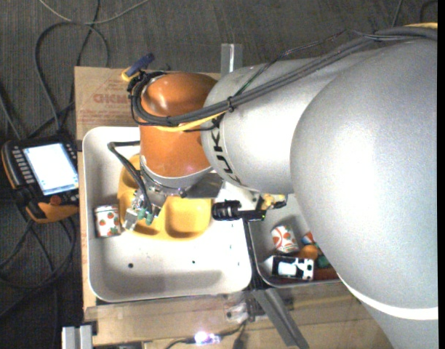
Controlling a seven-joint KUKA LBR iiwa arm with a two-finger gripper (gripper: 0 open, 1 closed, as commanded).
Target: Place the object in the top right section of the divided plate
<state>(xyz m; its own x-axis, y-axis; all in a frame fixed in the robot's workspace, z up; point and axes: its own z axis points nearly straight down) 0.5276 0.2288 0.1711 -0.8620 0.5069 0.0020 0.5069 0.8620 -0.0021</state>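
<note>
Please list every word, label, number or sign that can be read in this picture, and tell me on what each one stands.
"UK": black letters on the grey arm; the rest of the word is cut off.
Red print on the cardboard sheet above the left bin: too faint to read.
Lit screen of the handheld pendant: washed out, nothing legible.

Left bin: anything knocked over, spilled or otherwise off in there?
Nothing spilled. A small white cube with red spots sits on the bin floor just left of the yellow divided plate, not in a section. The arm hides much of the plate.
</note>
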